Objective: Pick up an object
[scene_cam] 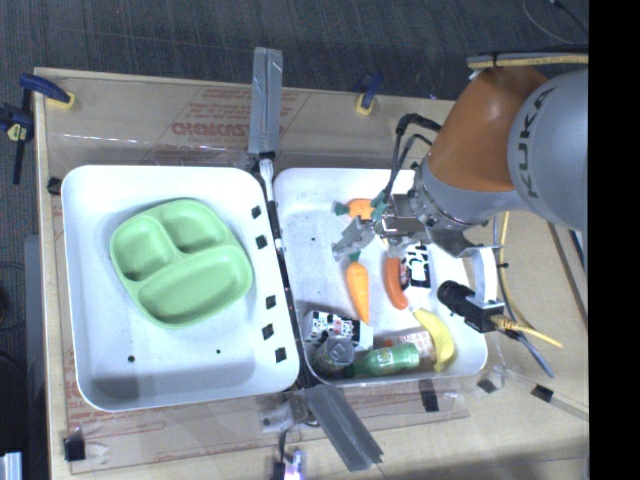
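Observation:
My gripper [358, 236] hangs over the middle of the right bin [300, 193], reaching in from the right under the arm's orange band. Directly below its tip lies an orange carrot [357, 288], lengthwise toward the front. A shorter red-orange vegetable [396, 282] lies to the carrot's right. Behind the gripper sits a small orange piece with a green top [354, 208]. I see nothing held in the gripper.
The front of the right bin is crowded: a banana [437, 336], a green bottle [390, 359], a dark can [335, 352] and a small printed box [333, 323]. A black-and-white packet [416, 266] lies under the wrist. In the left bin [90, 368] lies a green divided plate [180, 260].

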